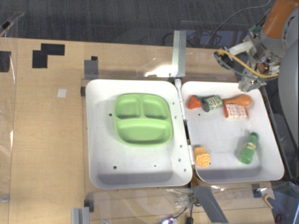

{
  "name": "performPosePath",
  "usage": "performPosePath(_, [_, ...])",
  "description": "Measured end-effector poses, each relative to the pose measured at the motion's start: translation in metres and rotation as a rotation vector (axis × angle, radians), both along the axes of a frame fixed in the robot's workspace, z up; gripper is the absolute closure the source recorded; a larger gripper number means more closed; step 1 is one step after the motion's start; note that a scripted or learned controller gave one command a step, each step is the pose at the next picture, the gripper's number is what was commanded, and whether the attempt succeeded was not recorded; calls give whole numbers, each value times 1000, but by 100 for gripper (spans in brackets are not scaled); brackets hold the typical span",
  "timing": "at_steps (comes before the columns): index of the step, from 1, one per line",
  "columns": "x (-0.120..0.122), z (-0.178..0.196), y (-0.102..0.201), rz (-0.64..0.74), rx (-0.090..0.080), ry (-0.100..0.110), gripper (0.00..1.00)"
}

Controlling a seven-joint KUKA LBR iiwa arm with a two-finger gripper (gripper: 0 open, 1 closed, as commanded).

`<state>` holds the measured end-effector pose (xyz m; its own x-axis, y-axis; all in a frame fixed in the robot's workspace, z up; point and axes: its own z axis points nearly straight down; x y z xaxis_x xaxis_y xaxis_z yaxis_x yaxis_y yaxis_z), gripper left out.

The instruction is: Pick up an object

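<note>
In the right bin (268, 125) lie several small items. A green can with a red end (205, 102) rests at the back left, and an orange drumstick (239, 100) lies beside it, over a red and white box (235, 111). A green bottle (248, 148) lies toward the front right and an orange ridged piece (202, 157) sits at the front left. My gripper (247, 82) hangs above the bin's back right corner, just above and to the right of the drumstick. Nothing shows in its grasp.
The left bin (100, 167) holds a green divided tray (142, 118). A metal divider post (179, 55) stands between the bins at the back. Cables loop around the wrist (238, 62) at the upper right.
</note>
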<state>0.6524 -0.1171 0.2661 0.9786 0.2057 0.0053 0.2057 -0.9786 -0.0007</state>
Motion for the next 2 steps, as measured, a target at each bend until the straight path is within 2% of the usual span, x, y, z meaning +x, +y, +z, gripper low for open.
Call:
performPosePath(1, [11, -81, 22, 2, 0, 3, 100])
performPosePath(2, [4, -172, 28, -6, 1, 10, 100])
